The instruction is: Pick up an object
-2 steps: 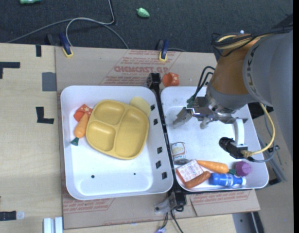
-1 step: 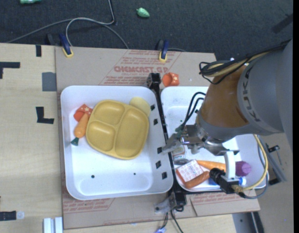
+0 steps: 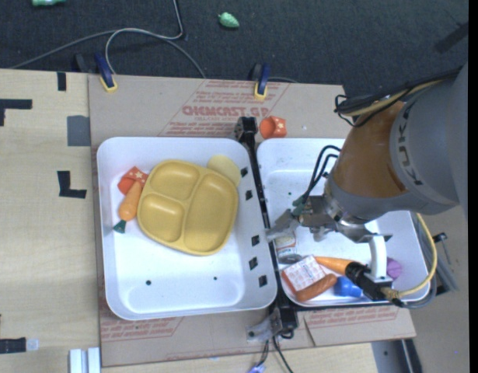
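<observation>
The arm [image 3: 394,162] was at the reaching step: it hung low over the right bin [image 3: 289,162], and nothing looked picked up yet. The big grey and orange arm came in from the right side of the frame and bent down toward the middle of that bin, so its wide body covered much of the bin. The tool [image 3: 301,216] sat at the arm's lower left end, close to the wall between the two bins. It was too dark and jumbled there to tell if the tool was wide or closed, and no toy could be seen held in it. The things to pick from lay just below it, along the bottom edge of the right bin: a red and white packet [image 3: 302,271], an orange carrot [image 3: 333,264], a sausage [image 3: 315,287] and a small blue toy [image 3: 345,288], all crowded together. In the left bin [image 3: 176,294] lay a yellow tray [image 3: 188,206] with another small carrot [image 3: 130,202] and a red toy [image 3: 132,179] beside it on the left. I think the next move called for the tool to go down right over one toy, likely the packet or the carrot, and close on it well. The toys touched each other, so it could slip or grab the wrong one.
</observation>
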You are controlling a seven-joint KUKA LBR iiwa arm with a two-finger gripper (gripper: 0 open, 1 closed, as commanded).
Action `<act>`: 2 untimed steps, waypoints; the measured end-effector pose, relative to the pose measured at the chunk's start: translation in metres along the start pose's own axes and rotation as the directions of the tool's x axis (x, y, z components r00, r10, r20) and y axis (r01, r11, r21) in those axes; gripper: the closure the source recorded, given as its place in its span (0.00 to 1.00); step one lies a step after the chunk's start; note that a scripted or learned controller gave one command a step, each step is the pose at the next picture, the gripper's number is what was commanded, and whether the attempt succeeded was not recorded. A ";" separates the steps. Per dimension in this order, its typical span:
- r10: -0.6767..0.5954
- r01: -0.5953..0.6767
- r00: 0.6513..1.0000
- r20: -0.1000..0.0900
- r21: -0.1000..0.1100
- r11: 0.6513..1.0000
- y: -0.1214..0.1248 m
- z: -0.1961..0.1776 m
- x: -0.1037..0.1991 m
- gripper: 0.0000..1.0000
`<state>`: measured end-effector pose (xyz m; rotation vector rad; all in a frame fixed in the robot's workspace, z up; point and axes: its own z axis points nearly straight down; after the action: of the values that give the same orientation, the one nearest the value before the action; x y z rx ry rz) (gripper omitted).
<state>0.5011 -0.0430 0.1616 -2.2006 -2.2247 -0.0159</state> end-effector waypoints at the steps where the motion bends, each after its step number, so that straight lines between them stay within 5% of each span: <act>1: -0.003 0.003 1.000 -0.002 0.002 1.000 0.000 -0.009 0.002 1.00; 2: 0.007 -0.007 1.000 0.015 0.001 1.000 -0.017 -0.021 0.094 1.00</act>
<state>0.4833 0.0501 0.1839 -2.2152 -2.2238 0.0015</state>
